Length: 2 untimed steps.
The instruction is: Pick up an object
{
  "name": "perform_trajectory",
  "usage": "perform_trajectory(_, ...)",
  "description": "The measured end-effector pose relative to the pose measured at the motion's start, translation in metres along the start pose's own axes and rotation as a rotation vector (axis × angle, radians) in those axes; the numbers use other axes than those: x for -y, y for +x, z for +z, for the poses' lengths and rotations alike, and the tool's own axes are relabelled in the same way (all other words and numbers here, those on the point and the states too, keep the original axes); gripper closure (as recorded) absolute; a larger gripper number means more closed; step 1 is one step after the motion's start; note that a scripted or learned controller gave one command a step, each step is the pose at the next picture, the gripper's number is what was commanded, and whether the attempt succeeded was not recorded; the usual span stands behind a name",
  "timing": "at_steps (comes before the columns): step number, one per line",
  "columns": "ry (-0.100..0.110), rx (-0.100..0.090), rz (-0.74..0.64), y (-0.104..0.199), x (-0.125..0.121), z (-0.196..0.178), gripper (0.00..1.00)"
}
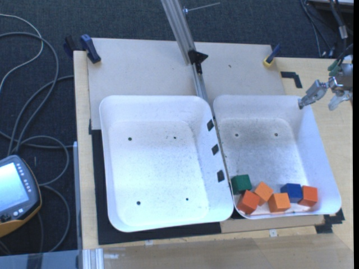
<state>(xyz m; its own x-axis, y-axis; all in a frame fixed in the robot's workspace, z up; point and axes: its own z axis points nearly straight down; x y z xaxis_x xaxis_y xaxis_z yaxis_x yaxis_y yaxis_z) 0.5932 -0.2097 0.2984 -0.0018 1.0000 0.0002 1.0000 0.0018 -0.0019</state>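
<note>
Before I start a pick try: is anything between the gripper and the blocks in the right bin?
Nothing visible. The gripper sits at the right bin's far right corner; the blocks cluster along its near edge, with bare bin floor between them.

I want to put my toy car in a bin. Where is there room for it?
The left bin has bare floor all the way between its walls. The right bin is bare across its far and middle floor. Its near edge is crowded: a green block, a blue block and orange blocks sit packed together.
</note>
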Motion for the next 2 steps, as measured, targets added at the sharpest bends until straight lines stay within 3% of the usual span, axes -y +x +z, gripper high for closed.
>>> perform_trajectory(1,0.01,-0.006,0.0,0.049,0.049,0.083,0.0)
perform_trajectory(2,0.009,-0.005,0.0,0.094,0.081,0.188,0.0)
